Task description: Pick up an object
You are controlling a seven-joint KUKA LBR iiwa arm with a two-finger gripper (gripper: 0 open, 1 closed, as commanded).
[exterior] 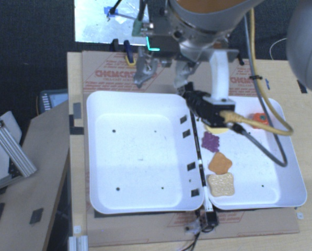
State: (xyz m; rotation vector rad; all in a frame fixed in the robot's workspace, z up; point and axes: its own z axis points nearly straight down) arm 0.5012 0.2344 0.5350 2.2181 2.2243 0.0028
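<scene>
Bench with two white bins (135,156), right one holding four small items, gripper (161,77) fingers spread, holding nothing.

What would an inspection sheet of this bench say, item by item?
Surface: two white bins, left bin and right bin, on a bench.
Job's things: purple piece, orange piece, tan toast, orange-green item, all in the right bin.
Clutter: nothing seen.
Pincer: pincer above the bins' far edge, holding nothing seen.
Cables: yellow cable, grey cable.
Surroundings: metal rail at left.
</scene>
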